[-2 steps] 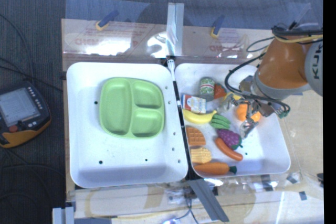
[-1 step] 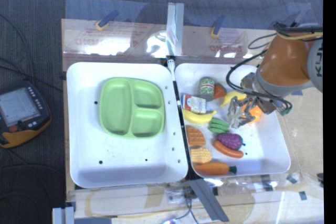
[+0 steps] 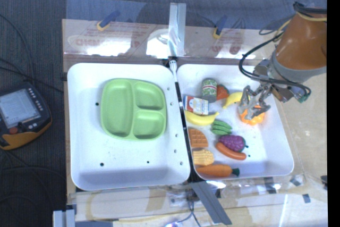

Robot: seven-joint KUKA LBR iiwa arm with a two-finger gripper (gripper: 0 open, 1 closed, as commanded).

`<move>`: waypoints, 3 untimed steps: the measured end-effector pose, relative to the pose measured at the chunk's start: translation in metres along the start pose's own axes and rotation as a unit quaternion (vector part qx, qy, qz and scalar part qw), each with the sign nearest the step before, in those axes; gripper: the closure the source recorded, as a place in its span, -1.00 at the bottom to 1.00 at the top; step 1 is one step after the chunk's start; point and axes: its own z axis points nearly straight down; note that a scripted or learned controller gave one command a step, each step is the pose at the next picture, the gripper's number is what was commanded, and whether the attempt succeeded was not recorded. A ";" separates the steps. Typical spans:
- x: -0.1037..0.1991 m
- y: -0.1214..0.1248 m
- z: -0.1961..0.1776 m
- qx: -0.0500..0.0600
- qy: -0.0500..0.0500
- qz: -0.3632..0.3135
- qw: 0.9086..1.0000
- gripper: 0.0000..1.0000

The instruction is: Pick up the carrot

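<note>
The carrot (image 3: 214,170), orange with a dark green top at its right end, lies on its side along the front wall of the right bin (image 3: 276,152). My gripper (image 3: 254,104) hovers well behind it, at the bin's right middle. Its fingers are spread open over a small orange toy fruit (image 3: 253,116), which sits at their tips. The grey arm with its orange band (image 3: 303,42) comes in from the upper right. Nothing is gripped that I can see.
Between gripper and carrot lie purple grapes (image 3: 232,142), a red sausage-like toy (image 3: 230,152) and a green vegetable (image 3: 221,126). Corn (image 3: 202,157) and a waffle (image 3: 198,138) sit left of the carrot. A banana (image 3: 199,118), packet (image 3: 197,106) and can (image 3: 210,86) lie further back. The left bin holds a green divided plate (image 3: 134,109).
</note>
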 end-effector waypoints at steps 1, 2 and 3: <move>0.074 0.035 0.074 0.001 -0.001 -0.187 0.982 1.00; 0.075 0.034 0.075 0.003 -0.001 -0.187 0.982 -1.00; 0.048 0.007 0.076 0.001 0.000 0.019 1.000 -1.00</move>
